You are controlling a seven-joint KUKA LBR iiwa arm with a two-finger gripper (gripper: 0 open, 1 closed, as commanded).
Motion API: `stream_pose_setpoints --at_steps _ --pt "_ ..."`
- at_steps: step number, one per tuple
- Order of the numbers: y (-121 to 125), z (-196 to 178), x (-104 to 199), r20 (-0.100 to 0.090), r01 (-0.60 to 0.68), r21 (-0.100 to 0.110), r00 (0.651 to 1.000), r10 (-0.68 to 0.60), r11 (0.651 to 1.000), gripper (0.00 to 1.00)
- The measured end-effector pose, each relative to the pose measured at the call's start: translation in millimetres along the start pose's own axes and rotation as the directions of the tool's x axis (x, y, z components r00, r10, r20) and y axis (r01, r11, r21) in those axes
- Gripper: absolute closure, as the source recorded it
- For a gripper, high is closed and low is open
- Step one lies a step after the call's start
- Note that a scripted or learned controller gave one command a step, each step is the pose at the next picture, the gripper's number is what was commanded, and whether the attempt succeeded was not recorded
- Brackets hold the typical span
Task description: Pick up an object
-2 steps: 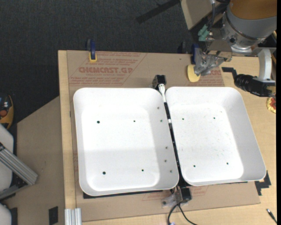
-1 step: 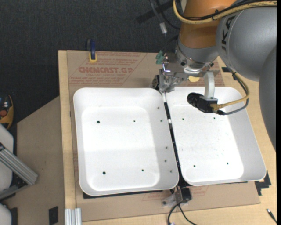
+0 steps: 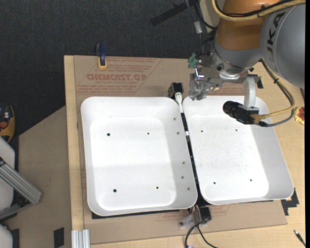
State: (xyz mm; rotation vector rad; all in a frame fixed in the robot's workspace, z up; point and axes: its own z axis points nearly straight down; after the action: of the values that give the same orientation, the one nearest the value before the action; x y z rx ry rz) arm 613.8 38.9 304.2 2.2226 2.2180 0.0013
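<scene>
My gripper (image 3: 198, 93) hangs at the back edge of the right bin (image 3: 271, 160), close to the divide between the two bins. It points down over the bin's far left corner. The grey arm with its orange band (image 3: 242, 14) comes in from the upper right and hides the bench behind it. The left bin (image 3: 92, 145) lies beside it, its white floor marked by small dark dots.
A black cylinder (image 3: 236, 111) on a white bracket (image 3: 250, 96) hangs from the wrist over the right bin's back, trailing a yellow cable (image 3: 278, 115). Black clamps (image 3: 174, 89) sit along the seam. A blue-and-yellow clamp (image 3: 101, 54) stands on the cardboard board at the back left.
</scene>
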Motion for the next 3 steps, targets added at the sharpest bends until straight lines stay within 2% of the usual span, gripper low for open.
stream_pose_setpoints --at_steps 1,2,3 --pt "-23 -25 -4 -0.001 0.001 -0.001 1.000 -0.001 1.000 1.00" --pt "16 72 66 -0.002 0.008 0.011 1.000 -0.008 1.000 1.00" --pt "35 -14 -66 0.005 -0.009 -0.009 1.000 0.009 1.000 1.00"
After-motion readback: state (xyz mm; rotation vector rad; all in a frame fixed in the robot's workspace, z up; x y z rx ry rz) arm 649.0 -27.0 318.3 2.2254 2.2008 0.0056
